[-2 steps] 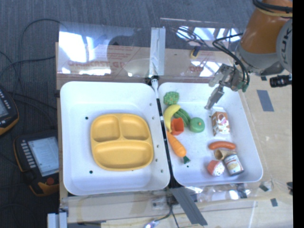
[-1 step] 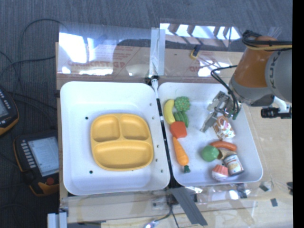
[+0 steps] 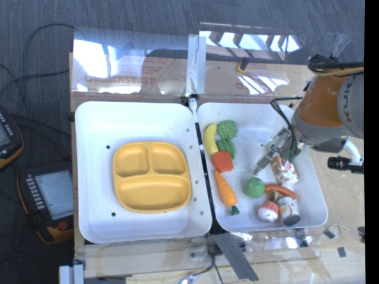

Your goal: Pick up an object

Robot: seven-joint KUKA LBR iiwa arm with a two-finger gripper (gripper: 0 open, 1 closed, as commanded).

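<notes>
In the right bin we see 7 toy foods. A yellow banana lies lengthwise against the left wall, with a green broccoli just beside it on its side. Below them sits a small red-orange block, and an orange carrot stretches down from it, green tip nearest the front wall. A round green fruit lies near the bin's middle. To its right we see a white, red-patterned carton, tilted, and at the front right corner a cluster of small red-and-white pieces touching each other.
</notes>
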